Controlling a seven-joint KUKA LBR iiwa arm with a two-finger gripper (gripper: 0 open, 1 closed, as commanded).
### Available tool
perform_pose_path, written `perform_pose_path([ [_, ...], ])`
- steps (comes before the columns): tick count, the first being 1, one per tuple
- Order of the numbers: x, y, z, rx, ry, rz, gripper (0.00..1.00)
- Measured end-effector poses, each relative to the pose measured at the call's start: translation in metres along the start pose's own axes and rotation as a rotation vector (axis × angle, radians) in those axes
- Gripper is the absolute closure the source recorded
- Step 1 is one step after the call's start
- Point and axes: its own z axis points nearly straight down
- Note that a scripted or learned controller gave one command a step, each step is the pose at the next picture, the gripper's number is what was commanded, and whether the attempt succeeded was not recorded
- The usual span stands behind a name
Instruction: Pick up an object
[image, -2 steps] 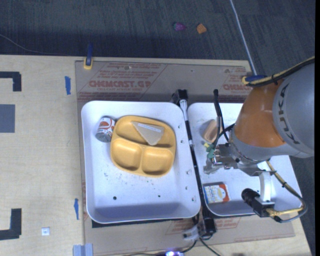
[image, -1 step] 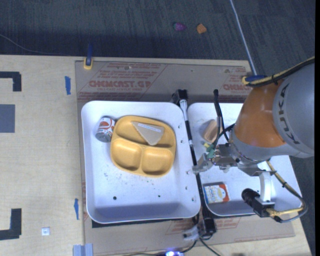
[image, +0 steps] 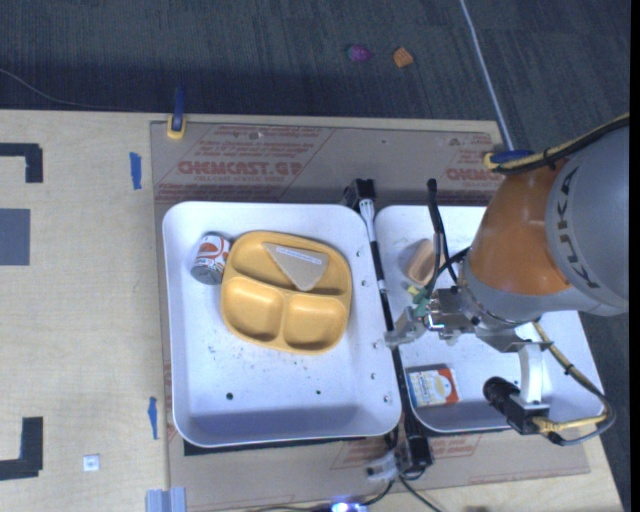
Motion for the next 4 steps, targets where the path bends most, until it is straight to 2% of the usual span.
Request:
perform_pose_path([
  [1, -0.095, 0.006, 0.017, 0.001, -0.001, 0.002, 0.0],
  [2, -0.103, 0.007, 0.09, 0.0, -0.001, 0.001, 0.0],
  [3, -0.103, 0.008, 0.08, -0.002, -0.002, 0.001, 1.0],
  [4, 0.003, 0.048, 0.0, 0.001, 0.001, -0.001, 1.0],
])
